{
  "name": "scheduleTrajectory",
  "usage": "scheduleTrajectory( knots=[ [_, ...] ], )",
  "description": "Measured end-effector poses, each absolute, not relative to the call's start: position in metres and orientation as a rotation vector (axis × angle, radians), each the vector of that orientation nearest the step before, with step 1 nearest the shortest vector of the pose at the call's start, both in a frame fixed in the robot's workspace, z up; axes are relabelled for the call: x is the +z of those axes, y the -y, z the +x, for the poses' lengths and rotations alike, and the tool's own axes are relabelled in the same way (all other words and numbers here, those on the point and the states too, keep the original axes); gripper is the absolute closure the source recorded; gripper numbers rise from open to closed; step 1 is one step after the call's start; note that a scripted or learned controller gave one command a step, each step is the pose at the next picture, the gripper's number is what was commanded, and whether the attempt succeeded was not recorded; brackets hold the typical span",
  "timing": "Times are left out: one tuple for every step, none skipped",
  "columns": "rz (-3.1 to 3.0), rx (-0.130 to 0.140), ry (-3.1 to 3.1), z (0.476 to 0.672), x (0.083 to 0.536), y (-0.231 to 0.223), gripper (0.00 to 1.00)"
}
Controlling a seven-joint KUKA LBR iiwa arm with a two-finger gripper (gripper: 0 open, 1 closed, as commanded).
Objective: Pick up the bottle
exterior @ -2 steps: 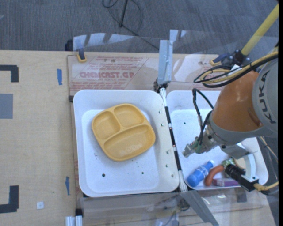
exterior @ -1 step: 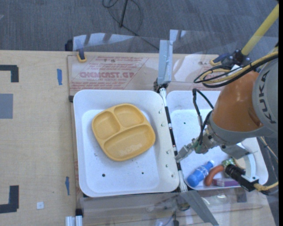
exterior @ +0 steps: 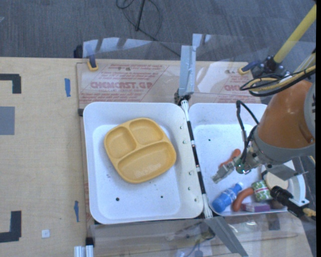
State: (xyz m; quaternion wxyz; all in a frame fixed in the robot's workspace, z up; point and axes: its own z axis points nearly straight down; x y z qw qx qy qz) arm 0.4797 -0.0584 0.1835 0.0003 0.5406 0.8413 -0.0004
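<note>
Bottle (exterior: 226,198) near-side of end effector (exterior: 225,169), apart | fingers spread, holding nothing

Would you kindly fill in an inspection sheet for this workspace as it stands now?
Surface: wooden bench bearing two white bins, left bin and right bin, side by side.
Job's things: blue bottle lying on its side near the right bin's front edge.
Clutter: yellow divided plate in the left bin; a red item, a green-labelled item and a purple item beside the bottle.
Grippers: gripper over the right bin, above the bottle, with nothing seen between its fingers.
Cables: black cables by the arm; another on the floor.
Surroundings: grey floor, blue tape marks on the bench.
</note>
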Motion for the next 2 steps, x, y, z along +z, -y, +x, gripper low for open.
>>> scheduleTrajectory(
  knots=[
    [2.190, -0.003, -2.253, 0.479, 0.183, 0.075, 0.00],
    [2.166, -0.003, -2.280, 0.479, 0.183, 0.029, 0.00]
  ],
)
